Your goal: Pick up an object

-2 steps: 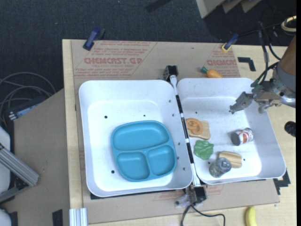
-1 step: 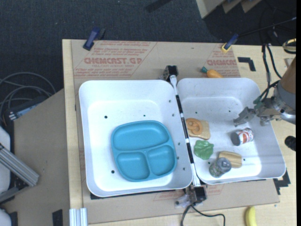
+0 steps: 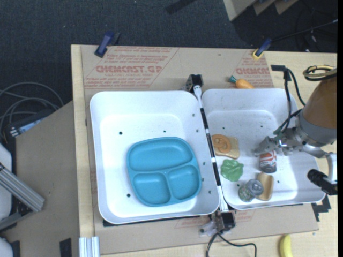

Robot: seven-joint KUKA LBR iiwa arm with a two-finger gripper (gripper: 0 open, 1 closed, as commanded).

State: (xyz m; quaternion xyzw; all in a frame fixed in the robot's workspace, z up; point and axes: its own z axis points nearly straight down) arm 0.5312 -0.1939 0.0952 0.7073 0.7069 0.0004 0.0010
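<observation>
I see nothing lifted yet: the gripper (image 3: pixel 266 149) sits low in the right bin (image 3: pixel 241 103), right over a small can (image 3: pixel 267 162), and I cannot tell its state. Left of that can lie a toast-like piece (image 3: pixel 225 145) and a green toy (image 3: pixel 232 169), with a grey round thing (image 3: pixel 251 189) below it. The left bin (image 3: pixel 107 143), well left of the can, holds a blue divided tray (image 3: pixel 162 170).

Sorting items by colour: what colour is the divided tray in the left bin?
Light blue tray, camera view.

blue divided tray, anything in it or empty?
Empty. The blue divided tray lies flat in the left bin, and all three compartments show bare blue bottoms.
</observation>
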